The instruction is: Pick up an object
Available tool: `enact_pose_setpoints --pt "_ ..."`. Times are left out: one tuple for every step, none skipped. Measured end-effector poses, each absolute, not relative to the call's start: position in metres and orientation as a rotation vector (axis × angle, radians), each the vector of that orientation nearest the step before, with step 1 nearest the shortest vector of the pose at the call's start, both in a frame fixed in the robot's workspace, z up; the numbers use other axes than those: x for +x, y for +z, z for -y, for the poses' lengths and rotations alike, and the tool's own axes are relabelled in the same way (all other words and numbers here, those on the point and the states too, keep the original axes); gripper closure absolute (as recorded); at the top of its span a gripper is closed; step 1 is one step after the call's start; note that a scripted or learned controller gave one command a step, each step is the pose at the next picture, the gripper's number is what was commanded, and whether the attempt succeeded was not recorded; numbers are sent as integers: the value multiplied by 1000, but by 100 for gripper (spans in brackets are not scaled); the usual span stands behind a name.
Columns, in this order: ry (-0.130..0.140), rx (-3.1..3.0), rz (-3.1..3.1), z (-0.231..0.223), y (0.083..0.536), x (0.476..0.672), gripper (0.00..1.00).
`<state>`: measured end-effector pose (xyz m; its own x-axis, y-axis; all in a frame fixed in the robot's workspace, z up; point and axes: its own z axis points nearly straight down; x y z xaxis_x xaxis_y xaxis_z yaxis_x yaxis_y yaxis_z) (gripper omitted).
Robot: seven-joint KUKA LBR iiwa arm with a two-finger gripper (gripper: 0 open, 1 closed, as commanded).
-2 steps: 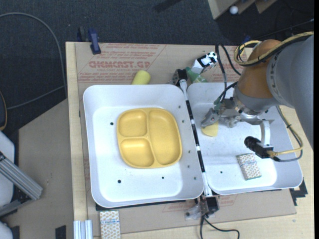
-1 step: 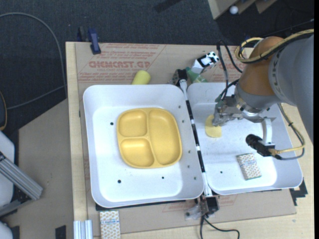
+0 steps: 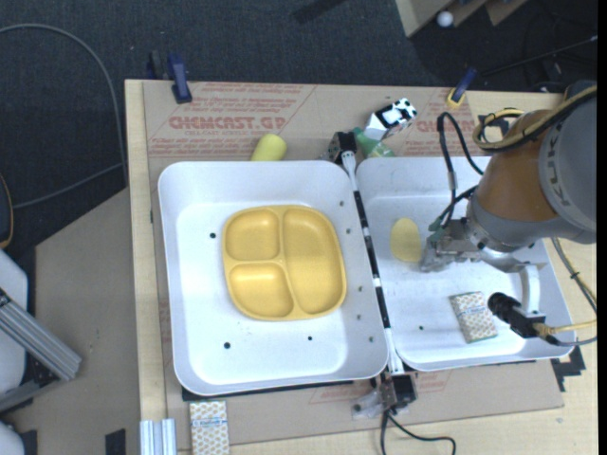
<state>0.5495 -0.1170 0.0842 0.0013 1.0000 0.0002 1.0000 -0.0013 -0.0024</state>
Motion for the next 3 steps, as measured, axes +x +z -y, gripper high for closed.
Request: enact_pose_setpoints --pt "1 -2221 2220 116 84 550 0" --pt "-1 -2221 2223 96 85 602 0" --pt "0 -2221 2223 128 85 659 0"
